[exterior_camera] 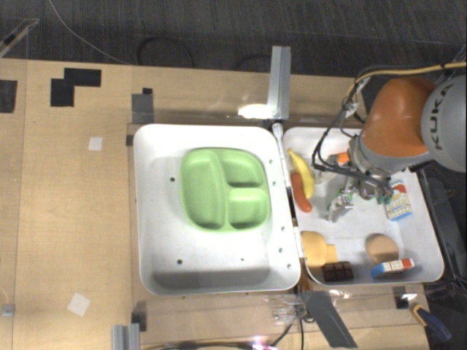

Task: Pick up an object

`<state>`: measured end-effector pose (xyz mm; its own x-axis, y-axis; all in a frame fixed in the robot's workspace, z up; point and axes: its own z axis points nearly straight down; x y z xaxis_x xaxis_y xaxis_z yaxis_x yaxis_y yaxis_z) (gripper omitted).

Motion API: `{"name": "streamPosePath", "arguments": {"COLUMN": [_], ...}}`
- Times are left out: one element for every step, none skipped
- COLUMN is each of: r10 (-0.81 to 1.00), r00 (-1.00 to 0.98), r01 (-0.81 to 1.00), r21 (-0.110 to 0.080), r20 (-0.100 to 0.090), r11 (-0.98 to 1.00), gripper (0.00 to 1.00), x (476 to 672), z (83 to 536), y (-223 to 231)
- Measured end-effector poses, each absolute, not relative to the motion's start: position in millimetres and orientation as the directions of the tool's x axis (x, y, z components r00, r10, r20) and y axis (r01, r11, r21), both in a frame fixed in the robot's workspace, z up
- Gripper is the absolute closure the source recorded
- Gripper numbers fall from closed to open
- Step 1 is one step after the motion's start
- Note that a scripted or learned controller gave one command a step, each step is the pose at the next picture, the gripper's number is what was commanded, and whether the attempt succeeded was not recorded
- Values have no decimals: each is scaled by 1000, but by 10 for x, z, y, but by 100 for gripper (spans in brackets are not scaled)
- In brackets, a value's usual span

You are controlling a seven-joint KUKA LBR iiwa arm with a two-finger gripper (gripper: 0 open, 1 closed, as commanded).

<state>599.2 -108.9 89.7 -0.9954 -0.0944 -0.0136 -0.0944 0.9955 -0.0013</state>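
My gripper (341,204) hangs over the middle of the right bin (427,228), open, with nothing between its fingers. Just to its left, along the bin's left wall, lie a yellow banana (303,173) and a red sausage (300,192). A white carton (398,205) rests to its right, partly under the arm. Toward the front of the bin sit a yellow pear-shaped piece (317,248), a dark brown block (338,272), a round tan bun (381,248) and a blue and red box (392,267).
The left bin (157,254) holds a green divided plate (223,189). A metal post (279,82) stands behind the wall shared by the two bins. The orange-banded arm (398,122) and its cables cover the right bin's back right corner.
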Motion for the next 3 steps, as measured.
{"name": "streamPosePath", "arguments": {"r10": [-20,-212,-235], "r00": [-1000,-977,-972], "r01": [-20,-212,-235], "r21": [-2,-3,-4], "r20": [-16,-14,-14], "r11": [1000,977,972], "gripper": [0,0,0], "x": [5489,6171,5843], "z": [907,890,899], "y": [-1282,-1217,-1360]}}
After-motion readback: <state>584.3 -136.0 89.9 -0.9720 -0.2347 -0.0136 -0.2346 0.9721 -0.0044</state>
